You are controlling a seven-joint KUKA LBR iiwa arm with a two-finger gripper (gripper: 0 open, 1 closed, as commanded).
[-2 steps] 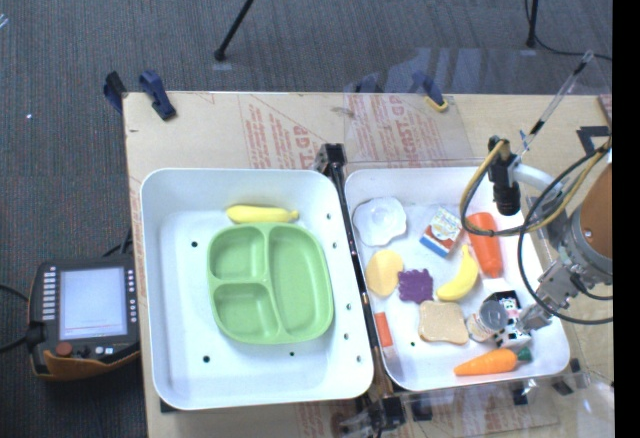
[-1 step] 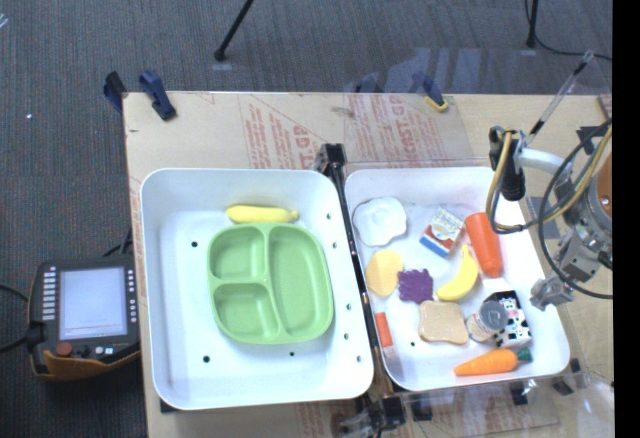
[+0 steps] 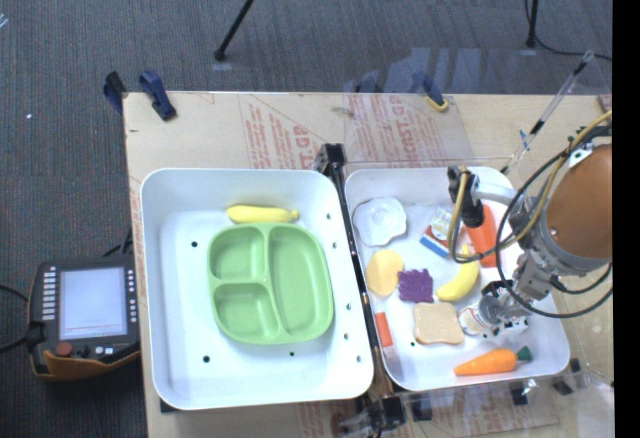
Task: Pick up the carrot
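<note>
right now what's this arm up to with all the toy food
The grey and orange arm reaches in from the right over the right bin, its gripper low among the toy food, close to the bread slice. The carrot it is meant to pick up lies just below the gripper, near the bin's front edge, not lifted. The left bin holds a green divided plate and a yellow banana.

Grey arm (image 3: 545,261), orange band (image 3: 588,201), looping black cables (image 3: 520,216)

Even, bright overhead light, soft shadows, mild glare on the white bins (image 3: 160,226), slightly soft focus.
</note>
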